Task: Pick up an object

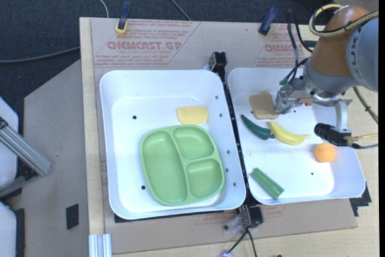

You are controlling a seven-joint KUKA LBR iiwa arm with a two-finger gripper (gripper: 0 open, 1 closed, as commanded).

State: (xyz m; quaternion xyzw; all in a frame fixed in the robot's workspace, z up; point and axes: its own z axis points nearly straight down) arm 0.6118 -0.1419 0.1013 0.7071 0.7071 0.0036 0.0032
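Observation:
My gripper (283,103) hangs low over the back of the right bin (346,186), right beside a tan slice of bread (261,106) at its left. A yellow banana (289,135) lies just in front of it, with a dark green pepper (257,128) to the banana's left. An orange ball (325,153) sits at the right, and a green block (266,183) lies near the front edge.
The left bin (120,99) holds a green divided plate (182,164) and a pale yellow piece (192,115) behind it. A black clamp (218,61) stands between the bins at the back. Blue clips (267,20) hold the cardboard underlay.

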